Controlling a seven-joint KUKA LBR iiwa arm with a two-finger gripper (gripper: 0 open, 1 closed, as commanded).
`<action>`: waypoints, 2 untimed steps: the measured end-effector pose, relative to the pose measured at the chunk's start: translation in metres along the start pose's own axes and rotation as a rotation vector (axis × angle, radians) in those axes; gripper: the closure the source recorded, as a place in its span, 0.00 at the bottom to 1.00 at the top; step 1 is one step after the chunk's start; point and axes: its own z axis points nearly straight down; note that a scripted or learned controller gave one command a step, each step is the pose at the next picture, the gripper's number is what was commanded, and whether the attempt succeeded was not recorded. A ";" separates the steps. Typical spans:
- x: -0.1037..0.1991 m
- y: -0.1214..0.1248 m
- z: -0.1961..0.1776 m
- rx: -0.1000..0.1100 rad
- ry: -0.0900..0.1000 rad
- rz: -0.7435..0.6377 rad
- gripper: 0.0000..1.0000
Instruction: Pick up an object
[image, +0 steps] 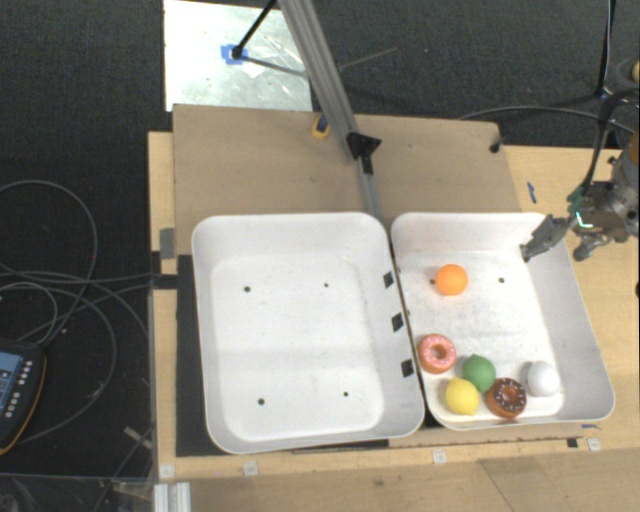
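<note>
Floor: dark carpet (80, 100) around the bench, with black cables (60, 290) looping on the left and a pale rectangular patch (215, 50) at the far side.
Tabletop: one light wooden tabletop (260, 160), with a browner board lying on its far part.
Bins: two shallow white bins side by side. The left bin (290, 330) has only small dark dots on its floor; the right bin (560, 300) holds all the objects.
Pole: one grey slanted pole (325, 75) crossing from the far side down to the seam between the bins.
Handheld device: one dark pendant (15, 385) on the floor at the left edge.
End effector: one, dark (560, 235), at the far right corner of the right bin, over its rim. It holds nothing; its two fingers look spread apart, one pointing left into the bin.
Objects, six in all, well apart from the end effector:
- orange ball (451, 279): one, alone near the bin's middle.
- pink frosted donut (437, 353): one, near left.
- green ball (480, 372): one, just right of the pink donut.
- yellow lemon-like fruit (462, 396): one, at the near edge.
- chocolate donut (506, 398): one, beside the green ball.
- white ball (543, 379): one, in the near right corner.
</note>
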 end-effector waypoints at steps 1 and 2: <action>0.000 0.001 -0.002 -0.004 -0.001 -0.001 0.00; -0.005 -0.001 0.041 0.000 0.000 0.004 0.00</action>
